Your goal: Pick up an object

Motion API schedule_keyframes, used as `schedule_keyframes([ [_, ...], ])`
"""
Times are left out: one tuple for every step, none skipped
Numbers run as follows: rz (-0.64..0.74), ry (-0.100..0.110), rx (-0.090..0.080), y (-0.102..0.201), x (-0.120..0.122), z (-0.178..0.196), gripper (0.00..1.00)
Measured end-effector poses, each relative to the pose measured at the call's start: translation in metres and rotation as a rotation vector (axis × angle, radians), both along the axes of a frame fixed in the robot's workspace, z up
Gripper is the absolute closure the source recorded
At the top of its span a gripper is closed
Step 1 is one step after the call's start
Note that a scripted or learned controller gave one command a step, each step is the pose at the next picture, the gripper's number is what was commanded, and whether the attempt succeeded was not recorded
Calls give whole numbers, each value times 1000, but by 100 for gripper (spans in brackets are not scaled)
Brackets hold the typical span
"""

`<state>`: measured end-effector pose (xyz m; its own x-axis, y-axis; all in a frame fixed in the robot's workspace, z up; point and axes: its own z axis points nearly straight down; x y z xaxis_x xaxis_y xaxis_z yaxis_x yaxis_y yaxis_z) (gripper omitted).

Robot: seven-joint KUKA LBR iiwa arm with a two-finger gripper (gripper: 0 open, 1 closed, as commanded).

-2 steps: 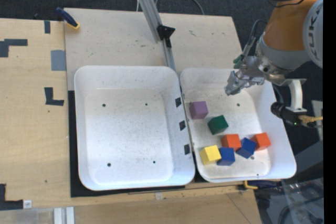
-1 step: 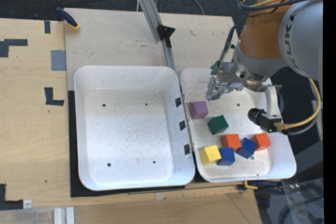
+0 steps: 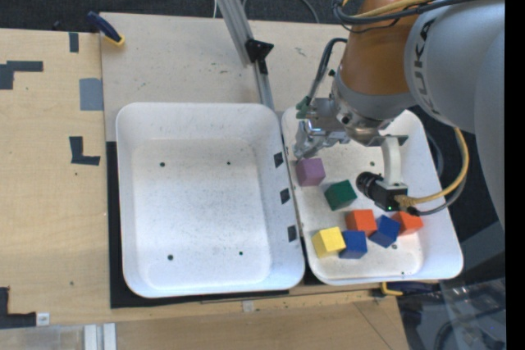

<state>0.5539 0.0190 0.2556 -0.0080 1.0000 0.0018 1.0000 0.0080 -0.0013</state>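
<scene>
Pale wooden worktop carries two white bins, and in the right bin the fingers, their opening unclear, hover just above the purple block, so a straight, centred descent looks best.

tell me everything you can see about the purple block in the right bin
The purple block is a small cube of a pale, matte lilac, with plain faces. It sits flat on the floor of the right bin, near that bin's left wall and farthest up of the blocks there. The pincer hangs right above its upper edge. The green block lies close by to its lower right, apart from it.
</scene>
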Motion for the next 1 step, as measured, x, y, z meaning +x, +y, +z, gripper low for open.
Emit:
schedule_keyframes([
  [0,0,0,55,-6,3,100],
])
